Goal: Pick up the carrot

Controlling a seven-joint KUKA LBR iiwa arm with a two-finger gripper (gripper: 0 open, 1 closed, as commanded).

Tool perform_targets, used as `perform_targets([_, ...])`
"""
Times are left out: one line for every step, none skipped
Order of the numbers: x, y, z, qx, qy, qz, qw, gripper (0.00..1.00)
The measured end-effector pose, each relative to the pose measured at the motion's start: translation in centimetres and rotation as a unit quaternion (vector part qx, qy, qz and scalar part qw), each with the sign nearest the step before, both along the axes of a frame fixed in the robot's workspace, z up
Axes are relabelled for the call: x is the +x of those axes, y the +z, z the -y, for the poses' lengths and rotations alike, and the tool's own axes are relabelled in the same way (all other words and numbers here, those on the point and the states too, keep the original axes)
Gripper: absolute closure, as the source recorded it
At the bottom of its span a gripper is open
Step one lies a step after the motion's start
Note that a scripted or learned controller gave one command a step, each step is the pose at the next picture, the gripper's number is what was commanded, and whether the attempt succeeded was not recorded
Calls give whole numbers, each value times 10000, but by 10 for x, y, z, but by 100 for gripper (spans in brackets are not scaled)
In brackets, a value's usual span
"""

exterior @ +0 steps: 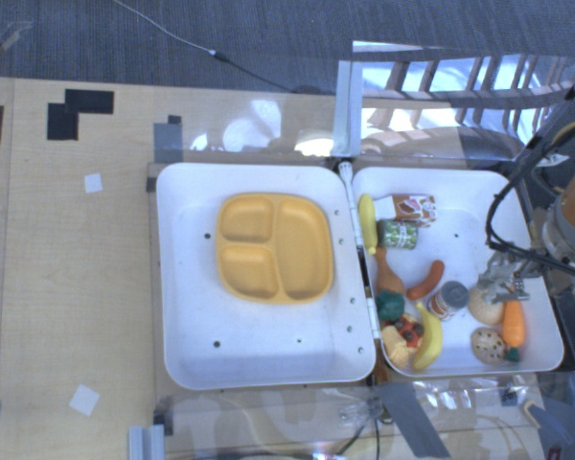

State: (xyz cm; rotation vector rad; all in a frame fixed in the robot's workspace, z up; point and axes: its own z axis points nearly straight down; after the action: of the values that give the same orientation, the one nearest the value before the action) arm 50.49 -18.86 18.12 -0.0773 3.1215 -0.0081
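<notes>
In the right-hand bin (460, 182) I can see nearly everything, crowded toward its left wall and near edge, while the left bin (187, 286) carries just a yellow divided plate (273, 247) with three compartments, sitting roughly at its middle. The carrot (514, 324) is in the right bin's near right corner, lying roughly lengthwise toward me, orange with a dark green end at the bottom. Just beside it on the left is a pale round bun (484, 307), and below that a tan cookie with dark spots (488, 345). The gripper (506, 284) is down over this corner, its metal tip just above the carrot's top end and the bun, but I cannot tell from this slant whether it is open or closed, and nothing is plainly held. Further left lie a small can with a red label (448, 300), a reddish sausage (425, 280) on a slant, and a green can (398, 234) below a small printed carton (413, 207). Along the left wall there is a banana (367, 222), a brown pear-shaped piece (388, 278), a dark green vegetable (390, 307), a second banana (429, 333) and a small heap of mixed toy food (404, 336) in the near left corner. The arm (573, 220) comes in from the right, trailing black cable.
</notes>
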Motion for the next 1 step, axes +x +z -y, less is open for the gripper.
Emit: perform_targets([12, 100, 18, -17, 993, -22, 9951, 100])
